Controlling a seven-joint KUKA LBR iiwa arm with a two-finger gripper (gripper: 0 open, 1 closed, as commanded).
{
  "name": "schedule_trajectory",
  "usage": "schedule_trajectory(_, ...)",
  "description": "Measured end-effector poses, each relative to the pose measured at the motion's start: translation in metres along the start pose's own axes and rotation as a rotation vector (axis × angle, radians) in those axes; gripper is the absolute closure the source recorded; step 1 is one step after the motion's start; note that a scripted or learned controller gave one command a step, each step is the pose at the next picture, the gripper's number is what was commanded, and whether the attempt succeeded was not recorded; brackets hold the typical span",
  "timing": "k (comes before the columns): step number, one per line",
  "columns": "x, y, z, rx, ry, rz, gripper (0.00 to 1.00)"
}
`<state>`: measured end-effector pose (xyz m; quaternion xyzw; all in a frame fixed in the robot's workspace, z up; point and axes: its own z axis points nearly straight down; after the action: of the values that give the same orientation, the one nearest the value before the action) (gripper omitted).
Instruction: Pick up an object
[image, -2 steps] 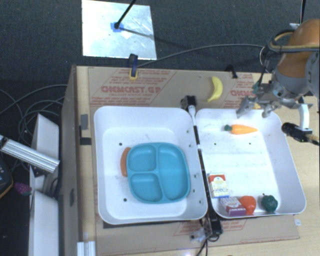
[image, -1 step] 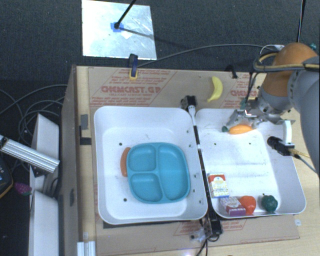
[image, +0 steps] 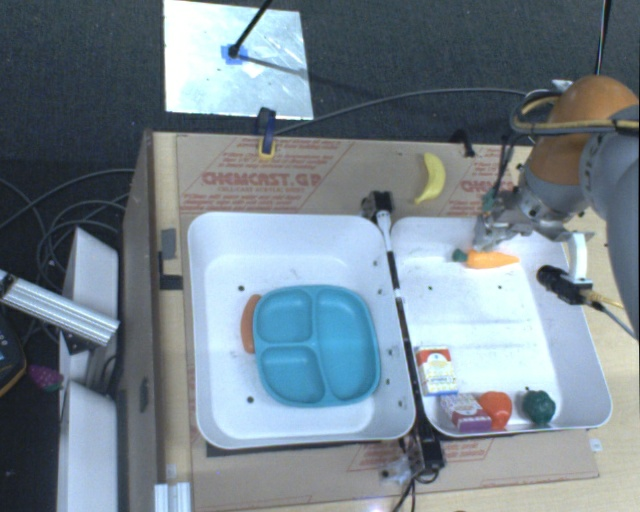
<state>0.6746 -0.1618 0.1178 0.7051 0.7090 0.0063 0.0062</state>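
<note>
An orange carrot (image: 492, 260) with a green tip lies at the back of the right bin (image: 480, 320). My gripper (image: 488, 236) hangs just above and behind it, close to the carrot's green end. Along the right bin's front edge lie a small red-and-white box (image: 435, 370), a purple-and-white packet (image: 462, 412), a red-orange item (image: 496, 406) and a dark green item (image: 539, 405).
In the left bin (image: 215, 240) a blue divided plate (image: 318, 343) sits with a brown sausage (image: 247, 323) at its left edge. A yellow banana (image: 432, 177) lies on the board behind the bins. A black divider (image: 398, 300) runs between the bins.
</note>
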Motion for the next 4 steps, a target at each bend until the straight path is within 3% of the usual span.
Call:
schedule_trajectory(1,0.000,0.000,0.000,0.001,0.000,0.000,0.00)
schedule_trajectory(2,0.006,-0.005,0.014,0.012,-0.002,0.001,0.00)
schedule_trajectory(3,0.006,-0.002,0.000,0.005,-0.001,-0.002,1.00)
schedule_trajectory(4,-0.046,-0.005,-0.044,0.013,-0.003,0.004,1.00)
